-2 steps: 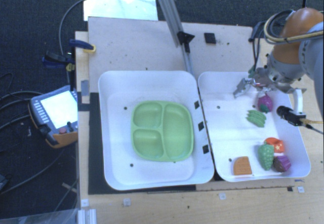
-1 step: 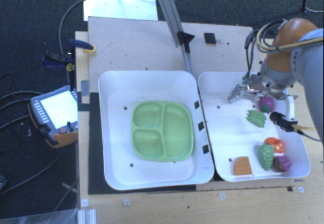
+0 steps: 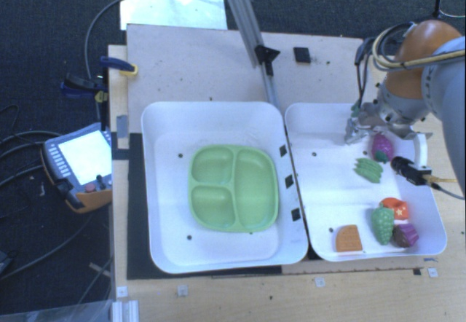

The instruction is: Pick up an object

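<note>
While the green divided plate (image 3: 234, 187) sits alone in the left bin (image 3: 164, 240), likely as a drop spot, all pickable toys lie in the right bin (image 3: 320, 189): orange block (image 3: 348, 239), green piece (image 3: 368, 170), purple piece (image 3: 382, 146). Gripper (image 3: 354, 130) low at bin's far side, just beside purple piece; can't tell jaw state.

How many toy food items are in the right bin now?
6: magenta piece by the arm, green pepper, tomato, green cluster, purple piece, orange slice. Others may hide under the arm.
</note>
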Motion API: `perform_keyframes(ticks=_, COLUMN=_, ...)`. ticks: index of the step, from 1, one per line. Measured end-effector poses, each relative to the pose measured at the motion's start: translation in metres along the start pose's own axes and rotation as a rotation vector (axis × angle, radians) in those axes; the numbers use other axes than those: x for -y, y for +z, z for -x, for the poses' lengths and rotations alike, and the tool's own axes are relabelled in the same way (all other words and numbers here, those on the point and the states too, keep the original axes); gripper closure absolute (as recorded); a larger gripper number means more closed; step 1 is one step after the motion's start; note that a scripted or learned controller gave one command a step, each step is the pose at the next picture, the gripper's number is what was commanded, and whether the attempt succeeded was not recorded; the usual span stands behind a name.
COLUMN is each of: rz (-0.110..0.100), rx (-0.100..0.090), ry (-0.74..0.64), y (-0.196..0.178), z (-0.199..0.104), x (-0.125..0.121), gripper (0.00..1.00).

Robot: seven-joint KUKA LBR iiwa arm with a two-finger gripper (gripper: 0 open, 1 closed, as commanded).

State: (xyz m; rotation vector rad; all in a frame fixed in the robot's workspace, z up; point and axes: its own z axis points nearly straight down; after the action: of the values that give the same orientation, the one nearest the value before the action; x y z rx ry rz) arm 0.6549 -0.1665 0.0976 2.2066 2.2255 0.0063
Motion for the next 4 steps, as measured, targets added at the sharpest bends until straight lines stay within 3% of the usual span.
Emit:
perform_keyframes(ticks=3, rz=-0.002, rx=-0.002, ry=0.002, y=-0.124, z=-0.010, x=-0.005, gripper=1.00)
perform_keyframes(ticks=4, rz=-0.007, rx=-0.003, ry=0.001, y=-0.116, z=-0.062, x=0.001, gripper=1.00)
